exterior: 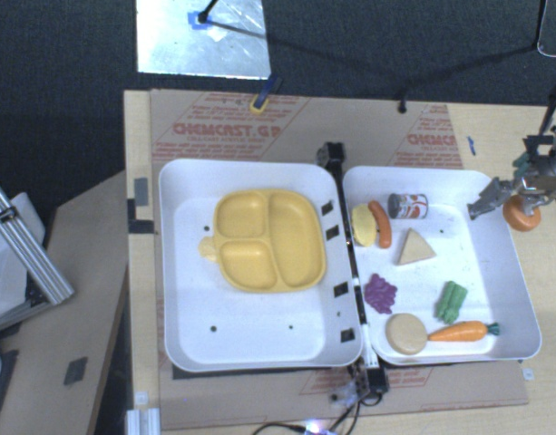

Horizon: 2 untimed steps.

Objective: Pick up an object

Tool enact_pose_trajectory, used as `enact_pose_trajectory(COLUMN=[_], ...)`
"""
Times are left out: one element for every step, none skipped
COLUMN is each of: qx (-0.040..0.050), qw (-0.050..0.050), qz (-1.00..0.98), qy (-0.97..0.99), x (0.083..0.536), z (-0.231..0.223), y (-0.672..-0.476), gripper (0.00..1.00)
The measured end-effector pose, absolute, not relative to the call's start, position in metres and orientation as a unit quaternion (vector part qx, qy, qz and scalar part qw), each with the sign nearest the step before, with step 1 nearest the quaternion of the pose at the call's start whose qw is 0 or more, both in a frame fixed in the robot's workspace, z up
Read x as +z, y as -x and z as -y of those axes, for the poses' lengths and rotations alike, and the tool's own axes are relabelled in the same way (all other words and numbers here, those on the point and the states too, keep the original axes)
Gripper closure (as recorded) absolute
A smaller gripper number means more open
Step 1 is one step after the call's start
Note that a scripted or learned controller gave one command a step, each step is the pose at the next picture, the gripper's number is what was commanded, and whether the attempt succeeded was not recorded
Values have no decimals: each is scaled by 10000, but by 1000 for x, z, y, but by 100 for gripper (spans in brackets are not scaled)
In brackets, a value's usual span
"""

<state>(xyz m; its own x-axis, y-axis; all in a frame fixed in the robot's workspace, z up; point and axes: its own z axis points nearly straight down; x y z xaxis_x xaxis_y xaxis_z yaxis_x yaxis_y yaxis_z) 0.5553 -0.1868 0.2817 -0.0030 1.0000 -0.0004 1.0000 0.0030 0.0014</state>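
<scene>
The right bin (509, 270) holds several toy foods. A small can (407, 207) lies at the back, with a red sausage (383, 224) and a yellow piece (363, 226) beside it. A cheese wedge (414, 247) sits mid-bin, and purple grapes (380, 293) lie near the left wall. At the front are a green vegetable (452, 301), a carrot (459, 332) and a round beige bun (406, 333). My gripper (482, 207) hangs over the bin's back right part, above and right of the cheese wedge, holding nothing that I can see.
The left bin (182, 243) carries a yellow divided plate (264, 241). A black divider with clips (346, 252) runs between the bins. The arm's orange band (522, 215) is at the right edge. A shiny metal sheet (203, 25) lies beyond the bench.
</scene>
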Motion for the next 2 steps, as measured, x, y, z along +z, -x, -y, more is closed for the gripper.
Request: enact_pose_trajectory(qx=[5,5], qw=[10,7], qz=[-7080,-7086], qy=[-7062,-7056], x=[234,188], z=[185,178], y=[-566,-573], gripper=[0,0])
